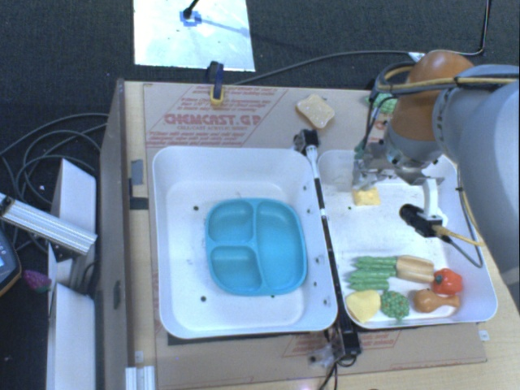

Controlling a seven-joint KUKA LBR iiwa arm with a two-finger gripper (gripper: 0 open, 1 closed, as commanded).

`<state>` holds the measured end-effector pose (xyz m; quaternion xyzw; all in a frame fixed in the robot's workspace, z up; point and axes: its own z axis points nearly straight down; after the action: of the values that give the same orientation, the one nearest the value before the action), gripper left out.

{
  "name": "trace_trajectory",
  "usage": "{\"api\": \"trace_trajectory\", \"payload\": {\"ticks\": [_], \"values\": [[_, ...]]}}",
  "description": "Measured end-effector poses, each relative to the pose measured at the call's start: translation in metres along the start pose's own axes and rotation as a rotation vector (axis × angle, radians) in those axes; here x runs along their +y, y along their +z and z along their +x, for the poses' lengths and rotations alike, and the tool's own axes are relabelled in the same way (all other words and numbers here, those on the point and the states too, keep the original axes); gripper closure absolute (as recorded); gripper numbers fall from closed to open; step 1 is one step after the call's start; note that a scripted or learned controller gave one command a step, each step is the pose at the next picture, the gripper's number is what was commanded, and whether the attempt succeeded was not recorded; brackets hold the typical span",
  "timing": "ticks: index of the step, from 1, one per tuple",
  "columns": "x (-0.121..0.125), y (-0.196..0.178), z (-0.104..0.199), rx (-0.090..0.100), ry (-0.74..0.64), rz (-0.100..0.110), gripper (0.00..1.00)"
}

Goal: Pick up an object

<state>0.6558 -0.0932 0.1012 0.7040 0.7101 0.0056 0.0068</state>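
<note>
My gripper (366,175) reaches down into the far left part of the right bin (479,258). It hangs directly over a small yellow block (366,197), which lies on the bin floor just below its tip. Whether it touches the block is not clear. The grey arm with its orange band (422,96) covers the bin's far right corner. Along the bin's near edge lie green beans (372,272), a tan bun (415,267), a red pepper (447,281), a yellow fruit (364,305), broccoli (395,305) and a brown piece (426,301).
The left bin (175,218) holds a blue divided plate (255,245). A tan cracker-like piece (315,110) lies on the cardboard behind the bins. A black fitting with a cable (418,218) hangs off the arm over the right bin's middle.
</note>
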Motion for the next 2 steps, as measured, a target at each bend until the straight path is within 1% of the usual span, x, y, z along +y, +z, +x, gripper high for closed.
{"api": "trace_trajectory", "payload": {"ticks": [1,2], "values": [[-0.001,0.001,0.0,0.0,0.0,0.002,0.0],[0.001,-0.011,0.0,0.0,-0.002,-0.001,1.0]]}}
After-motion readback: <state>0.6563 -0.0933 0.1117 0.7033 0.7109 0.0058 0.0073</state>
